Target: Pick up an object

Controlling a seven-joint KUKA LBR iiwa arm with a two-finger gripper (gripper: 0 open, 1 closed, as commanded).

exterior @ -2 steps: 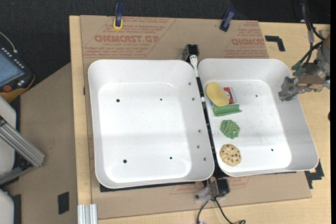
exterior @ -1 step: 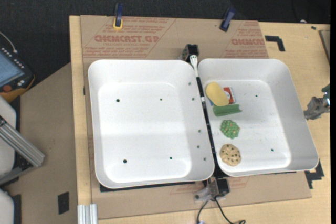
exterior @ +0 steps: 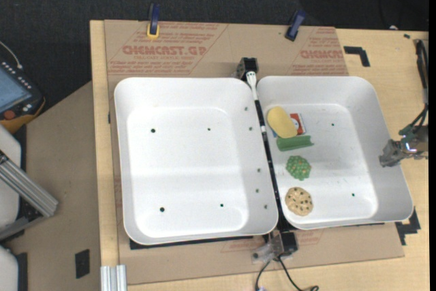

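The right bin [exterior: 354, 95] holds several small objects along its left side. A yellow lemon-like piece [exterior: 280, 120] lies over a red and white item [exterior: 296, 123]. Just below them is a flat green bar [exterior: 294, 142], then a bumpy green round piece [exterior: 298, 166], and nearest the front a round speckled cookie [exterior: 299, 200]. My gripper [exterior: 400, 150] sits low at the right rim of the right bin, far from all the objects, with nothing seen in it. Most of the arm is cut off by the view's right side.
The left bin [exterior: 136, 105] stands beside the right one, their rims meeting along a central seam [exterior: 262, 140]. Both rest on a cardboard sheet [exterior: 177, 44] held by blue clamps [exterior: 154, 20] at the back. Cables run along the far right.
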